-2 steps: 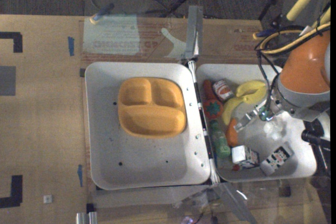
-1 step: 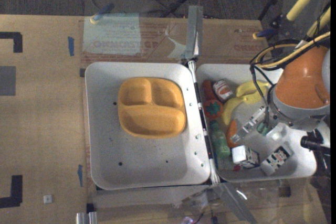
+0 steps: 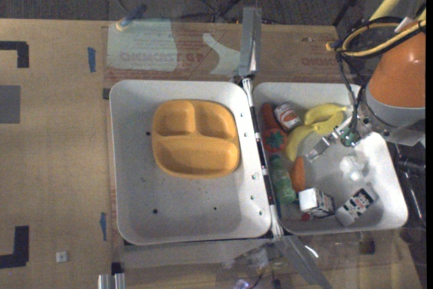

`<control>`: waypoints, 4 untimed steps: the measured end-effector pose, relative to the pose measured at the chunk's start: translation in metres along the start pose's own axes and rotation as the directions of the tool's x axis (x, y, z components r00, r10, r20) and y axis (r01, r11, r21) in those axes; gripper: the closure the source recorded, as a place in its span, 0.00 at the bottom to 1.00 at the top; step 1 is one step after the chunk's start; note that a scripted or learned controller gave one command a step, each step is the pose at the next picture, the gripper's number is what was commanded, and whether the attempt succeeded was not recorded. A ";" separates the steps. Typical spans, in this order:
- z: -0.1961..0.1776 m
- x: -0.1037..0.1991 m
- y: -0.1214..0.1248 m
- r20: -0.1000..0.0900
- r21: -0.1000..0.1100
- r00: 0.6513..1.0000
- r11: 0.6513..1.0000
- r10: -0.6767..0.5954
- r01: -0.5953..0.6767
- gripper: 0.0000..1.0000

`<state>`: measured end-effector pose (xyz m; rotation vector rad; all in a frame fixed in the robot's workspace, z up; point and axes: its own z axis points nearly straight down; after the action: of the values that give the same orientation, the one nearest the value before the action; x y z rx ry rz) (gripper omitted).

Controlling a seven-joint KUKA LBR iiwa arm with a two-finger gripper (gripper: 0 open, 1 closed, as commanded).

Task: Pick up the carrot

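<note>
hand (image 3: 336, 140) low over right bin, by banana (image 3: 312, 126); grip state cannot be told | step: reach for carrot; best to shift toward bin's left side, line up across its narrow width, clear the banana | carrot (image 3: 298, 174) lies in right bin (image 3: 389, 210), near hand, below the banana

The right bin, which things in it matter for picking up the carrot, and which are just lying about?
Job:
small orange carrot
grey arm's two-finger gripper

Lying about:
yellow bananas
green bottle
red strawberry
small white cartons
orange divided plate, left bin
</note>
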<state>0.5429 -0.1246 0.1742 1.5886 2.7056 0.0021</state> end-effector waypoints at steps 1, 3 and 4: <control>0.069 0.004 -0.018 0.003 -0.001 0.981 0.981 -0.196 0.196 0.00; 0.076 -0.128 0.032 0.011 -0.006 0.942 0.942 -0.334 0.334 1.00; -0.036 -0.069 0.043 0.003 -0.002 0.979 0.979 -0.205 0.205 1.00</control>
<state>0.6136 -0.1643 0.2107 1.2999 2.8515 0.0022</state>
